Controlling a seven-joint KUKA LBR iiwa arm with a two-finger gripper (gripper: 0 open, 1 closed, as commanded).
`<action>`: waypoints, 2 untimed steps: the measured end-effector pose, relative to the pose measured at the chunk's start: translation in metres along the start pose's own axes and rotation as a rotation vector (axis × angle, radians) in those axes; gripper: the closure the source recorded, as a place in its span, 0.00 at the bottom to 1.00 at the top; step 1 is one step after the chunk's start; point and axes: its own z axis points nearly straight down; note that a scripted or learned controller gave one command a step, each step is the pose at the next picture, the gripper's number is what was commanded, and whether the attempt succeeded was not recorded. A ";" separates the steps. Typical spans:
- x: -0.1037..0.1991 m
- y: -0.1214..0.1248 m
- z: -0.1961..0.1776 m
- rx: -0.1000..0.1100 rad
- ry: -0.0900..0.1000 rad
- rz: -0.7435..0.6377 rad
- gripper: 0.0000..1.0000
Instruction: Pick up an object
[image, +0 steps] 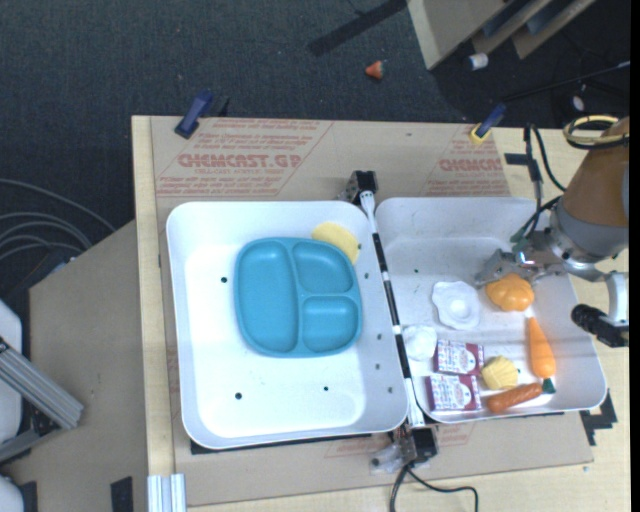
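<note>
Now my pincer hovers in the right bin, fingers spread just above the orange fruit, not gripping it. I'd best descend straight, straddle its middle, then close gently before lifting.

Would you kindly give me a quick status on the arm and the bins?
Gripper low in right white bin, directly above round orange toy fruit; grip unconfirmed. Orange carrot and white fried-egg toy close by. Blue divided plate in left bin.
</note>
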 end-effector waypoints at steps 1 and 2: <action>0.033 0.040 -0.001 -0.002 -0.010 0.004 0.00; 0.057 0.004 0.000 0.001 -0.010 0.005 0.00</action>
